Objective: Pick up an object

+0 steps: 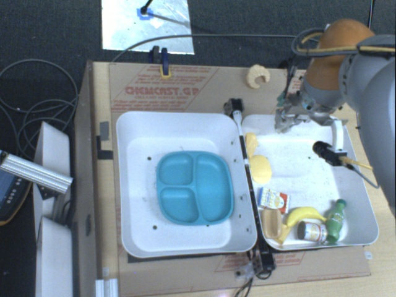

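So, counting from big to small: one tabletop [185,85], one grey arm [365,85] coming in from the right, and two white bins side by side.

The left bin [133,184] has just one thing in it, a light blue plate [195,187] with three compartments, lying flat about in the middle.

The right bin [297,159] has seven pickable things, all lying on its floor:
- one banana [301,216], yellow and curved, near the front
- one green bottle [335,220] with a pale cap, tipped over just right of the banana
- two yellow lumps against the left wall, a rounder, bigger one [260,169] and a smaller one [250,143] behind it
- one tan piece [270,223] in the front left corner, touching the banana's lower end
- one little carton [273,198], red and white, between the bigger lump and the tan piece
- one small jar [312,232] with a pale label, on its side and tucked under the banana's curve next to the bottle

Out on the tabletop behind the right bin sits one beige lump [258,77].

The gripper [288,121] hangs over the back left corner of the right bin. It's apart from all the items, and the smaller yellow lump is the closest. I honestly can't tell whether it's spread or closed from this angle.
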You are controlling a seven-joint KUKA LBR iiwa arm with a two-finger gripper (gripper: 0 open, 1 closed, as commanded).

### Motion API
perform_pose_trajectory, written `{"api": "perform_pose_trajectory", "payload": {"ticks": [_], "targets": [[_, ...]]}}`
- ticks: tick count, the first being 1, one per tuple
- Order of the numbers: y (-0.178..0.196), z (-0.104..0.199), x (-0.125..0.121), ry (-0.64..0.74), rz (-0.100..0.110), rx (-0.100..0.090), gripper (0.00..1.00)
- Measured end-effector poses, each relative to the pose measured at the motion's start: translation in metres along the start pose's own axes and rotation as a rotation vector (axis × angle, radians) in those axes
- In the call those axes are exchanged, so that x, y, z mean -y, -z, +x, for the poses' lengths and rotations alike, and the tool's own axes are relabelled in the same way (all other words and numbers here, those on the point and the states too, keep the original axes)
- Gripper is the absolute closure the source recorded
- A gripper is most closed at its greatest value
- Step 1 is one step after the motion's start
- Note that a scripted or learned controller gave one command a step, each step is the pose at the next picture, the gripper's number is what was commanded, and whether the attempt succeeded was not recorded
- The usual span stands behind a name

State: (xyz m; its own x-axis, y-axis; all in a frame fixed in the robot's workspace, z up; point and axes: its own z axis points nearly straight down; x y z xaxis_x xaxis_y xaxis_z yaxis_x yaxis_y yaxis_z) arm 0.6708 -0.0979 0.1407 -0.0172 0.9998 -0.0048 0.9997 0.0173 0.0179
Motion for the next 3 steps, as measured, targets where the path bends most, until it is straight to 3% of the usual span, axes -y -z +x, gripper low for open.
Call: {"api": "perform_pose_trajectory", "payload": {"ticks": [1, 2, 3], "targets": [[0.011, 0.0, -0.001, 0.002, -0.003, 0.001, 1.0], [0.045, 0.074, 0.015, -0.013, 0.014, -0.006, 1.0], [0.045, 0.083, 0.0, -0.012, 0.015, -0.005, 1.0]]}}
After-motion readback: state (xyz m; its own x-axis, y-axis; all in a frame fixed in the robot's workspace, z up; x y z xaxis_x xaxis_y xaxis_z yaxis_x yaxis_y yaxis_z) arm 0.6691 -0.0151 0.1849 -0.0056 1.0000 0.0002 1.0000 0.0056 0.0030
